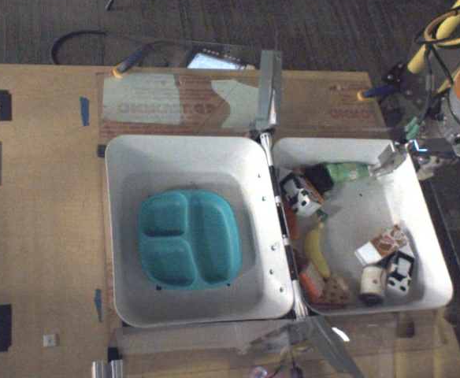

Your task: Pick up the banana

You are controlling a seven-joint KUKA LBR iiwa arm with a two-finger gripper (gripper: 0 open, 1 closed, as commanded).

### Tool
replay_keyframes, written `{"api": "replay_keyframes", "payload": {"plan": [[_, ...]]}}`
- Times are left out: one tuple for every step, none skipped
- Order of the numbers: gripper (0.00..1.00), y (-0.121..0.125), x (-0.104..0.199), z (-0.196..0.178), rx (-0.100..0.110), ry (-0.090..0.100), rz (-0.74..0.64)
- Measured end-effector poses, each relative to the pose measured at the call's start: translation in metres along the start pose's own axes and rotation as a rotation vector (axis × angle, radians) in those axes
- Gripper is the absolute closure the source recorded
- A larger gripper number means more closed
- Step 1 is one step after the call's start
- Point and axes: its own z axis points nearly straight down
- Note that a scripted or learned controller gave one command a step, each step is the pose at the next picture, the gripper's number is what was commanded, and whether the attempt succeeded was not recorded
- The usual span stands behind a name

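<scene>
the banana (317,246) lies in the right bin (427,235), close to its left wall, running roughly up and down the view. just above it sits a black-and-white cow toy (299,197), and beyond that a green bottle (346,171) lies on its side near the bin's far wall. below the banana are an orange piece (309,283) and a brown waffle-like piece (336,290). toward the near right corner lie a small carton (380,246), a white cup (371,283) and a second cow toy (401,272). the left bin (127,164) holds a teal divided tray (189,239). the gripper (389,158) hangs over the right bin's far right corner, well apart from the banana. i cannot tell whether it is open or shut. both bins rest on the brown tabletop (41,211).
</scene>
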Motion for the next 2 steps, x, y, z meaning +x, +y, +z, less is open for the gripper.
{"api": "replay_keyframes", "payload": {"plan": [[1.0, 0.001, -0.0002, -0.0099, -0.002, 0.0, 0.0], [0.0, 0.0009, -0.0003, -0.0099, -0.002, 0.0, 0.0]]}}
